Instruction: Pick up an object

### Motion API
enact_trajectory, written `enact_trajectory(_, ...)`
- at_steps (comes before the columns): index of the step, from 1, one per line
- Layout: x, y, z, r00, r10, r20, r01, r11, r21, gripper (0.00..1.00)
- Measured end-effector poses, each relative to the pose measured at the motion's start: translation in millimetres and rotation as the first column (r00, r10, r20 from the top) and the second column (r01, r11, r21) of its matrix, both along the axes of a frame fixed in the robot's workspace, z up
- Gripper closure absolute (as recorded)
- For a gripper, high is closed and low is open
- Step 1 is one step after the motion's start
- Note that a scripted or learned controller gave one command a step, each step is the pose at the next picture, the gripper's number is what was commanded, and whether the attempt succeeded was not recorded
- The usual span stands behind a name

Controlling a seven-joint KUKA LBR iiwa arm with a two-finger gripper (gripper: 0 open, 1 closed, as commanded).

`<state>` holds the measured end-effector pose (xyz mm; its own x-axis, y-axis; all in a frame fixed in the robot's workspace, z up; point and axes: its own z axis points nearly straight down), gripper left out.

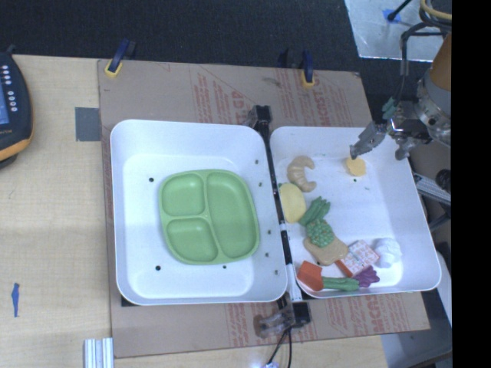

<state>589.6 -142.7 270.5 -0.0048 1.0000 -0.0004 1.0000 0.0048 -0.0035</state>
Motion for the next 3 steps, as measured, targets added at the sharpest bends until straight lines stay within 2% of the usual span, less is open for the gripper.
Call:
enact_trajectory(1, 23, 27, -127, 1.000, 0.004, -0.006, -0.004, 1.000, 0.001, 0.00)
enact_trajectory(2, -47, 31, -122, 1.000, -0.001, -0.007, 0.001, 1.000, 0.001, 0.00)
enact_trajectory(3, -76, 36, -182, 1.000, 0.000, -0.007, 0.000, 1.000, 0.002, 0.00)
